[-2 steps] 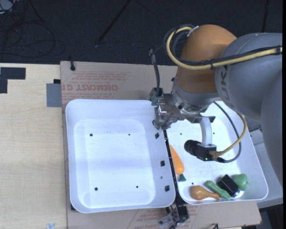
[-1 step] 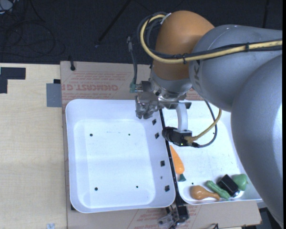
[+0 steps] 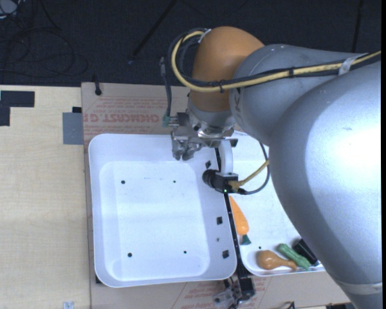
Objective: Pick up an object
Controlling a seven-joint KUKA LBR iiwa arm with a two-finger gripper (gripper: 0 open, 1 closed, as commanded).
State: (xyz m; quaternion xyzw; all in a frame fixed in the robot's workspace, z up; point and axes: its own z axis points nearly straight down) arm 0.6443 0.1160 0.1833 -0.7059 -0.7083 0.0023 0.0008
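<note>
Overhead slanted view of a tabletop [image 3: 32, 192] w/ two shallow white bins side by side. Left bin [image 3: 109, 148] has bare floor w/ a few small dark dots. Right bin [image 3: 260, 201] is largely covered by the big grey arm [image 3: 321, 147] coming in from the right, orange band [image 3: 222, 50] above the wrist. Gripper [image 3: 185, 148] hangs over the far edge of the left bin, close to the divider between bins, pointing down; can't tell from here whether it's released or clenched, & nothing is seen held in it. The pickable things all lie in the right bin, i.e. to the right of & nearer the camera than the gripper: an orange carrot-like piece [image 3: 239, 217] just beside the divider, long axis running far-to-near w/ a slight tilt right; further near, at the bin's near edge, a tan pear-shaped item [image 3: 273, 260], a green stick-like item [image 3: 294, 255] lying diagonally just beside it, & a small black item [image 3: 306, 250] partly under the arm. Judgement: the carrot piece is the closest target, so the next move likely calls for shifting the wrist right across the divider & toward the near side, then lining up across the carrot's long axis before descending. Yellow & black cables [image 3: 180, 63] loop round the wrist.
</note>
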